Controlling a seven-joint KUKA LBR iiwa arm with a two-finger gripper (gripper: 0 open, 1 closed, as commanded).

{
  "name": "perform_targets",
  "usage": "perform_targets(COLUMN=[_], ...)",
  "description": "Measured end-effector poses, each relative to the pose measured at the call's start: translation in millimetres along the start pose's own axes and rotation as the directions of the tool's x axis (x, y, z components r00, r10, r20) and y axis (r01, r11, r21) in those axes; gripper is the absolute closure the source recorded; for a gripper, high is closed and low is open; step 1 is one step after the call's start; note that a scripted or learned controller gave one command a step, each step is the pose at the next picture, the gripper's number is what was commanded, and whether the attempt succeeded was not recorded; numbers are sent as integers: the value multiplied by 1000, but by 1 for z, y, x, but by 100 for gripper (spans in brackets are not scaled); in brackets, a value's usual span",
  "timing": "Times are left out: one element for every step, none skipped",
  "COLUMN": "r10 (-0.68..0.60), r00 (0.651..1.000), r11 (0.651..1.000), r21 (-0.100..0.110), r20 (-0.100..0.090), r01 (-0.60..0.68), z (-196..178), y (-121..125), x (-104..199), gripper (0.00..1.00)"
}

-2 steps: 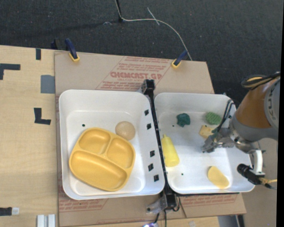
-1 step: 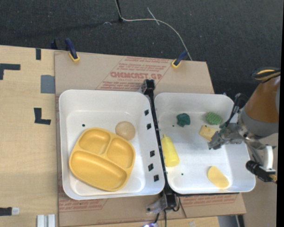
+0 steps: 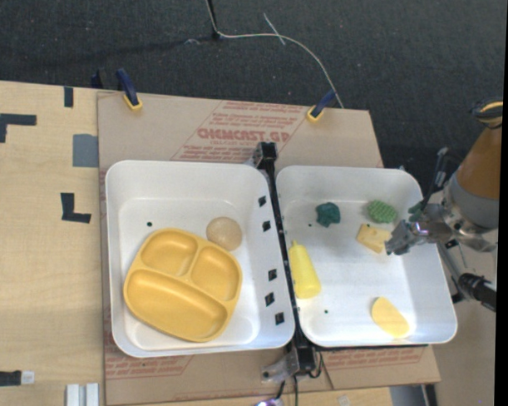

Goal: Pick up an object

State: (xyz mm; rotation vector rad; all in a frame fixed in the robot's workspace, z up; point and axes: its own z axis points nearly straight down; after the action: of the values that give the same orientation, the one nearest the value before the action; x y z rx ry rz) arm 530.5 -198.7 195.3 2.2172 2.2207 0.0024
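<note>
Yellow oval (image 3: pixel 390 317) nearest; gripper (image 3: pixel 400 242), grip indiscernible, beside cheese wedge (image 3: pixel 372 237).

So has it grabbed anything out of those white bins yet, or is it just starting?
Nothing looks picked up yet. All the items lie in the bins: the yellow divided tray and beige ball on the left, the others on the right. The gripper sits low in the right bin, right beside the yellow cheese-like wedge. Gripping and lifting remain.

Red print on the cardboard sheet (image 3: pixel 240 133) under the bins seems to read "CHEMCAST GP"; smaller lines illegible.
</note>
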Motion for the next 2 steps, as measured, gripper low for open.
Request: perform_targets(r10=[-4,-6], r00=[1000,1000], r11=[1000,1000], r21=[6,4], r20=[-3,-3], r01=[4,6], z=[7,-8], y=[-1,-2], x=[52,107], gripper=[100,100])
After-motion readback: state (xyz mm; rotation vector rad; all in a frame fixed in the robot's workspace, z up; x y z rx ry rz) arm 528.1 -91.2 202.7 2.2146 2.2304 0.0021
